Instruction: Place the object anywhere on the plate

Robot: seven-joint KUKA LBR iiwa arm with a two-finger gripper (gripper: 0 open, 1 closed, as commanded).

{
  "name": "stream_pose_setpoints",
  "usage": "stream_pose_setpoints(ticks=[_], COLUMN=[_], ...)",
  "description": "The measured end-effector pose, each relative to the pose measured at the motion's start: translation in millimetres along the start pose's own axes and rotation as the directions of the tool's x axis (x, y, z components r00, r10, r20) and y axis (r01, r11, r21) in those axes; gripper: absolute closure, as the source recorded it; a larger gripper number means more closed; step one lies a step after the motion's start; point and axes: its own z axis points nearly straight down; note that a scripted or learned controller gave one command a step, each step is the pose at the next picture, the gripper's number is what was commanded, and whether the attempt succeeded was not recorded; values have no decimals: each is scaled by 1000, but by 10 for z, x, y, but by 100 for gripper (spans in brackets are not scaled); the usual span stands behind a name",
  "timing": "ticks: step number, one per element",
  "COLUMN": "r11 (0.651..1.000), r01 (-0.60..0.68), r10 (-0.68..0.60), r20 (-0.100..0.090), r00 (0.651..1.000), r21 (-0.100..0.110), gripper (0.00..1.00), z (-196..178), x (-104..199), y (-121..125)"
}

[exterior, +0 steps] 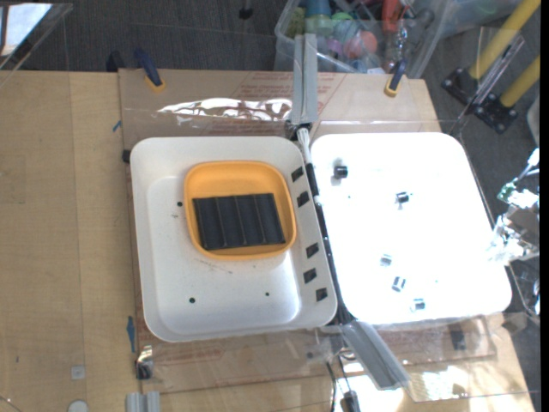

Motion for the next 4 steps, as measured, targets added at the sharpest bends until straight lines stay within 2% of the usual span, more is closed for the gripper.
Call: stream_pose_setpoints(ticks=[1,4], r11=[1000,1000], r01=[0,0], r10=[0,0], r20=[0,0], r00=[1000,1000], r21=[0,0], gripper=[0,0], z=[0,0], x=[-1,-1], y=[0,0])
